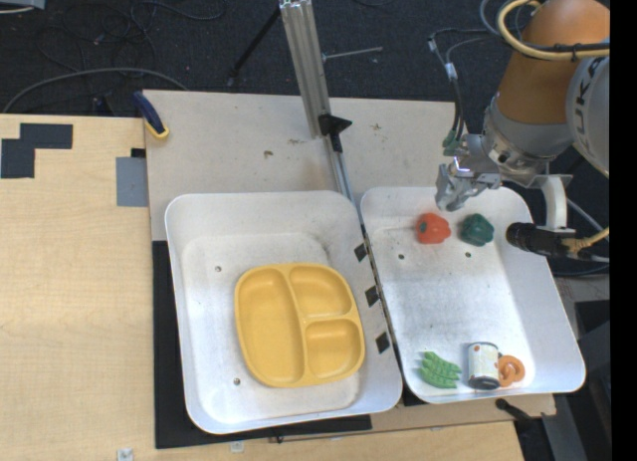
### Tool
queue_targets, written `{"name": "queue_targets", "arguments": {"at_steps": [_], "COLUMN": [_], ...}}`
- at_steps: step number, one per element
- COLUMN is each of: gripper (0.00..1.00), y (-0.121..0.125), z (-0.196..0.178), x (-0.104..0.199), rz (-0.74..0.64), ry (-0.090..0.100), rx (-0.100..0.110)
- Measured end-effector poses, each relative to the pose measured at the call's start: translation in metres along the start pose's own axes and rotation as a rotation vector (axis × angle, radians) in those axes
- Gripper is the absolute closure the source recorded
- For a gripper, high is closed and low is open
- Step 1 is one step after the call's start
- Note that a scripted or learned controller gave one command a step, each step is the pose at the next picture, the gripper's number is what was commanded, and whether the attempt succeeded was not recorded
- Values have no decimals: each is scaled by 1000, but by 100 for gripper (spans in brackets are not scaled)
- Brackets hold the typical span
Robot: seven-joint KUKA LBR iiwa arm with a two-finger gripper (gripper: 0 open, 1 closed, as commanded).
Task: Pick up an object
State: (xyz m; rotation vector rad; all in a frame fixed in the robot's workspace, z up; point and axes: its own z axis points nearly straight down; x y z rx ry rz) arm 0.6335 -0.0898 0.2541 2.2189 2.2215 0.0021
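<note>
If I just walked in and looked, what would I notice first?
Probably the big yellow divided plate lying in the left bin. Next, the grey and orange robot arm reaching in from the right, its hand hovering above the far end of the right bin, close to a red-orange toy and a dark green one. At that bin's near end lie a light green piece, a small can and an orange bit.
</note>
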Motion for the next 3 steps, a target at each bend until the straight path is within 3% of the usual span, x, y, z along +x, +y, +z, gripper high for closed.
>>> {"name": "queue_targets", "arguments": {"at_steps": [1,3], "gripper": [100,100], "y": [-17,-27], "z": [4,18], "x": [57,170], "rz": [-3,-5], "ry": [2,2], "rx": [7,5]}}
